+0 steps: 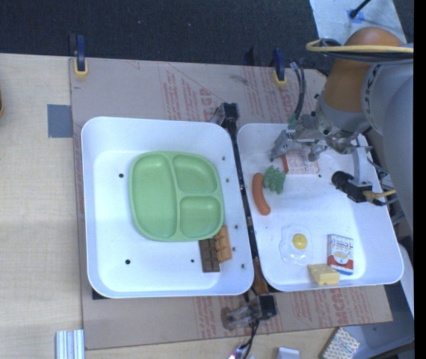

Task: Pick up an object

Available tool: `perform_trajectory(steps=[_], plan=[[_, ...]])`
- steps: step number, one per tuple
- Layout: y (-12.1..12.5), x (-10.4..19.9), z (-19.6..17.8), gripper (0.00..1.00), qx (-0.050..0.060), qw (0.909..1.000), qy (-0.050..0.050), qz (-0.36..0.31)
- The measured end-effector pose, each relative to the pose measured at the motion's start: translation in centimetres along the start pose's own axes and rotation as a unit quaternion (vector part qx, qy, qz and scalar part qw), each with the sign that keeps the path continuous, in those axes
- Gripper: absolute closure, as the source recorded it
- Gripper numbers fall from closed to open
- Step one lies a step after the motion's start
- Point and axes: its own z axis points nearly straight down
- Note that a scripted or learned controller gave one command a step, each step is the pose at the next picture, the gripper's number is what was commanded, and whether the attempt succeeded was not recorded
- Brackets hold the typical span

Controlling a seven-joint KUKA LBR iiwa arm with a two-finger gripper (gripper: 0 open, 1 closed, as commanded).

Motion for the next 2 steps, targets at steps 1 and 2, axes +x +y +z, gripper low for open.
perform_trajectory(steps=[1,2], plan=[[-0.59,0.66,1.1,0.0,-0.002,1.0,0.0,0.002],[-0.11,0.56,1.12,0.0,0.001,1.0,0.001,0.002]])
